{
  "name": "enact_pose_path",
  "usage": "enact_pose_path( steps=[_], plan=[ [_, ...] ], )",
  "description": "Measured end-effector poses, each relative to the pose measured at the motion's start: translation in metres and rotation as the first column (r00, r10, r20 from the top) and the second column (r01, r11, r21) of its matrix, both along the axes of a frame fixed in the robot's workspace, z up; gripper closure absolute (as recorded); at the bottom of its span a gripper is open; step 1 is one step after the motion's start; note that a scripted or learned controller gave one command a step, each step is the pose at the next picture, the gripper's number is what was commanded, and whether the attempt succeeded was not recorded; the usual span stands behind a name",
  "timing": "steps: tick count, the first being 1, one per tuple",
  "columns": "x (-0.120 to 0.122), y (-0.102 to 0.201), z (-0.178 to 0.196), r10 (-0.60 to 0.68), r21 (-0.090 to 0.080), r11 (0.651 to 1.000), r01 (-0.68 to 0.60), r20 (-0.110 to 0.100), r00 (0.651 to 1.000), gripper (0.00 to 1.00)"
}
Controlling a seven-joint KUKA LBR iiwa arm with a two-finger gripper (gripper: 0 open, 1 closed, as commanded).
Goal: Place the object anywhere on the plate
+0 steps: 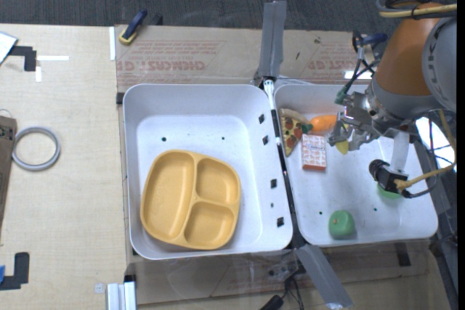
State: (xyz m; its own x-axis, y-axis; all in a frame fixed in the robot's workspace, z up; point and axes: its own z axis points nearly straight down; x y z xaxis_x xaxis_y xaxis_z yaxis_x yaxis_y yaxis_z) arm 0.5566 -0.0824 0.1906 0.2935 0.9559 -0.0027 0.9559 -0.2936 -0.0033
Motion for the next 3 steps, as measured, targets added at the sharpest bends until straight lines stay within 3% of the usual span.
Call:
enact_pose_path(
  steps=[1,2,3],
  plan=[
    [0.063,-0.021,-0.06,-0.109,-0.001,0.994,0.109,0.001,0.994,1.0],
    [0.083,0.053,0.001,-0.018,0.0,1.0,0.018,0.002,1.0,1.0],
    [0.055,0.137,0.0,0.211,0.001,0.977,-0.211,0.0,0.977,1.0]
  ],
)
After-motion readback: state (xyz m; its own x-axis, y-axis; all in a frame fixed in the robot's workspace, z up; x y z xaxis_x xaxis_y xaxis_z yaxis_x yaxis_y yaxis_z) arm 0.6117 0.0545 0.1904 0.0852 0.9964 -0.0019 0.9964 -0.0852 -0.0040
